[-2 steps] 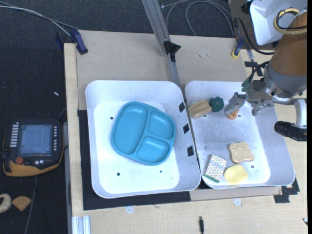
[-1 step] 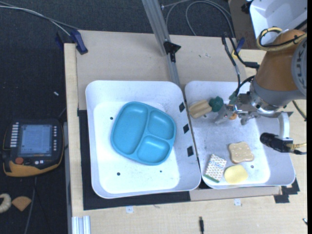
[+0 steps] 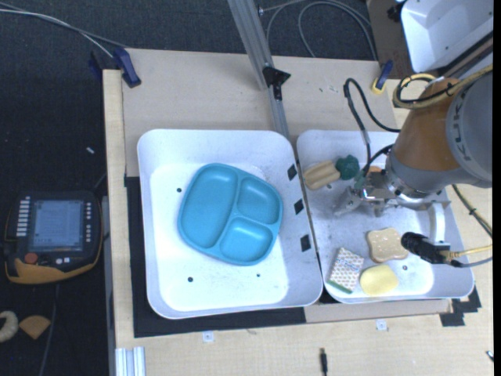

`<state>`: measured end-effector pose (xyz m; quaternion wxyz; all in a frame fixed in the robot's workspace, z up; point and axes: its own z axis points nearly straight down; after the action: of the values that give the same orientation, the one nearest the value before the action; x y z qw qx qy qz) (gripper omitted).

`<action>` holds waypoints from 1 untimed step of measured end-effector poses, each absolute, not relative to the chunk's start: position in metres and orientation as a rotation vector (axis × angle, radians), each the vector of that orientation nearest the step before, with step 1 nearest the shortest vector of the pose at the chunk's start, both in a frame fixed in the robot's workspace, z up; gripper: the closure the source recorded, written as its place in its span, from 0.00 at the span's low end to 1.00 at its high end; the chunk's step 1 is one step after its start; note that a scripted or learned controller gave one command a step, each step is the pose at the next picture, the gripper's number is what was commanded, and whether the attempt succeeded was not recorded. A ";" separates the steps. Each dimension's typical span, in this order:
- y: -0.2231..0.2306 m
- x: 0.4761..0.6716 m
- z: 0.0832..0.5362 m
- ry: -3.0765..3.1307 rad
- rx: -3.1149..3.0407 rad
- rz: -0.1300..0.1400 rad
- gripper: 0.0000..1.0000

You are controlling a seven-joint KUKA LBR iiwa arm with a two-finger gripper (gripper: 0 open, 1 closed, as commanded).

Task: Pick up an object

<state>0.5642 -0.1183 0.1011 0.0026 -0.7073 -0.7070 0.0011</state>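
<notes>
My gripper point(image 3: 355, 198) hangs low over the upper middle of the right bin point(image 3: 317, 143). Just up and to its left lies a tan cylinder-shaped piece point(image 3: 319, 174) with a dark green knob point(image 3: 347, 165) at its right end, close to the gripper; I cannot tell whether they touch. Below the gripper a tan toast-like slice point(image 3: 383, 244) lies flat. A yellow oval block point(image 3: 378, 280) and a checked sponge with a green edge point(image 3: 344, 270) rest at the bin's front. I see nothing held in the gripper.
The left bin point(image 3: 156, 233) holds a blue divided plate point(image 3: 230, 212). A metal post point(image 3: 258, 30) slants down to the wall between the bins. The grey and orange arm point(image 3: 438, 131) covers the right bin's far right side.
</notes>
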 end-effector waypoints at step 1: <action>-0.118 0.566 0.115 -2.221 -2.221 -0.002 1.00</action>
<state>0.5656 -0.1182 0.1150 0.0003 -0.7073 -0.7069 -0.0008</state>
